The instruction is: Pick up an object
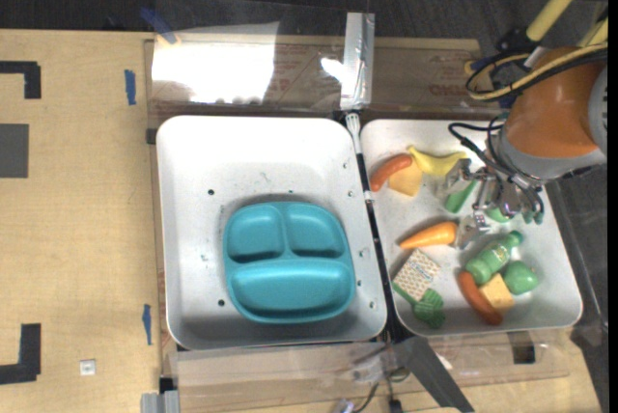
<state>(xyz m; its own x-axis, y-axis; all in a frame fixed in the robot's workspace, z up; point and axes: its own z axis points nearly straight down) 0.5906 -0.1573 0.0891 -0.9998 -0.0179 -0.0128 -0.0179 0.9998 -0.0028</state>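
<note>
hovering over the right shallow white plastic bin (570, 290) of glossy toy food, metal tool (497, 204); grip state cannot be told; teal moulded divided tray (288, 260) lies left.

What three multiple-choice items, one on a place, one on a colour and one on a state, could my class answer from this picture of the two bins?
1. Where does the divided tray lie?
A. left bin
B. right bin
C. on the bench outside

2. What colour is that tray?
A. red
B. teal
C. yellow

3. How does the carrot rest?
A. standing upright
B. lying on the bin floor
C. on the tray

Answers: 1 A, it sits inside the left bin. 2 B, its surface is teal. 3 B, it lies flat in the right bin near the gripper.
</note>
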